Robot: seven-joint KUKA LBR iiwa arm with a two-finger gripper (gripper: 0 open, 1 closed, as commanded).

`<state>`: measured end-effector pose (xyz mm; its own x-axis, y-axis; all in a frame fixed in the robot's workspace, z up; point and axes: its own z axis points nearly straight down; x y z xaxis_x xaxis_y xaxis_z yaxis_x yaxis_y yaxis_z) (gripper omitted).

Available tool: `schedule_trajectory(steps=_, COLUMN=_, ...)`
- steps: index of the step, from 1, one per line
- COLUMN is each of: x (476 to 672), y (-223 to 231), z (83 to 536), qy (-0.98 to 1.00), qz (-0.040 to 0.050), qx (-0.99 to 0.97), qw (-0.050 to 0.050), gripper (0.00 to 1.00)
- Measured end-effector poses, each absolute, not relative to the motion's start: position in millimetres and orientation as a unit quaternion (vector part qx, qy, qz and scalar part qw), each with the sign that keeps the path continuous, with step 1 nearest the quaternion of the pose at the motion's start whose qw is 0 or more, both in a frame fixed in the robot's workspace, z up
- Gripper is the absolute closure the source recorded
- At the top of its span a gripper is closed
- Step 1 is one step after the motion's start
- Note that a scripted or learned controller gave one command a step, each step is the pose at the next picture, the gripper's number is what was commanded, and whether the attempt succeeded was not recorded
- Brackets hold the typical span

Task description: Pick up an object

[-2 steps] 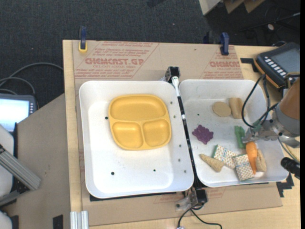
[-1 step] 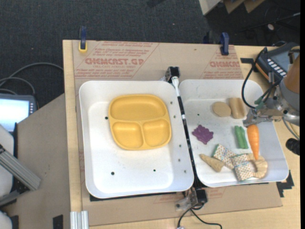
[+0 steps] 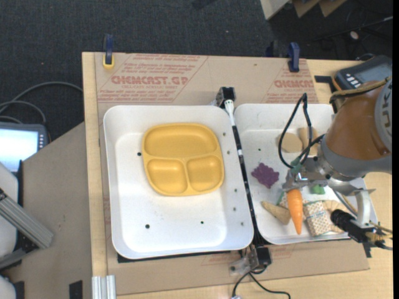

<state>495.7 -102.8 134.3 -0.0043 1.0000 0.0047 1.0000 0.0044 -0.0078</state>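
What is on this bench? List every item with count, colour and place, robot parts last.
shallow white plastic bins: 2, white, side by side on the bench.
yellow three-compartment plastic tray: 1, yellow, in the left bin.
purple lumpy toy: 1, purple, right bin, near its left wall.
orange toy carrot: 1, orange, right bin, lower part, just below the tool.
tan cone-shaped piece: 1, tan, right bin, left of the carrot.
pale speckled packet: 1, whitish, right bin, right of the carrot.
tan rounded piece: 1, tan, right bin, upper part; partly hidden by the cable.
blue clamps: 2, blue, top edge of the board.
tool: 1, grey, above the carrot's top end.
arm: 1, grey with orange band, over the right bin.
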Motion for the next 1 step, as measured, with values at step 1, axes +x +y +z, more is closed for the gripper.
schedule_trajectory(steps=1, x=523.8, y=-99.9, z=216.6, qy=-0.708, qz=-0.0028, qx=-0.706, qw=-0.004, gripper=1.00)
